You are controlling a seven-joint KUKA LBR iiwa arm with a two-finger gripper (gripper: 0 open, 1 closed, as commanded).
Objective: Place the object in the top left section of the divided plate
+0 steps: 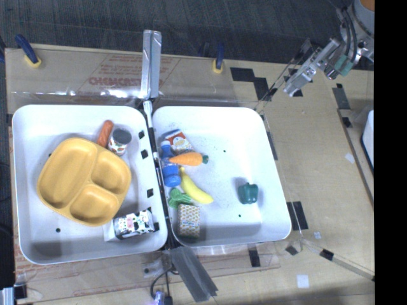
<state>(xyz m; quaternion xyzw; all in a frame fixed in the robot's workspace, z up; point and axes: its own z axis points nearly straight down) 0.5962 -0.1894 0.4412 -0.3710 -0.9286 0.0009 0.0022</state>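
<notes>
1. Camera view, arm: the gripper (275, 92) is parked above the bench beyond the right bin's (270, 224) far right corner, clear of both bins. Whether it is open or closed cannot be told (it is small and seen at a slant), and no object is seen in it.
2. Camera view, target: the yellow divided plate (46, 184) lies turned in the left bin (32, 250), all of its sections bare, so the top left section is judged ready to receive.
3. Camera view, candidates: the object is not named by the task. A sausage (105, 132) and a small can (119, 139) lie at the plate's far edge, a cow-patterned carton (133, 224) near its front edge. A carrot (186, 159), a banana (196, 190) and a green pepper (248, 192) lie in the right bin.
4. Judgement: nothing has been picked yet.
</notes>
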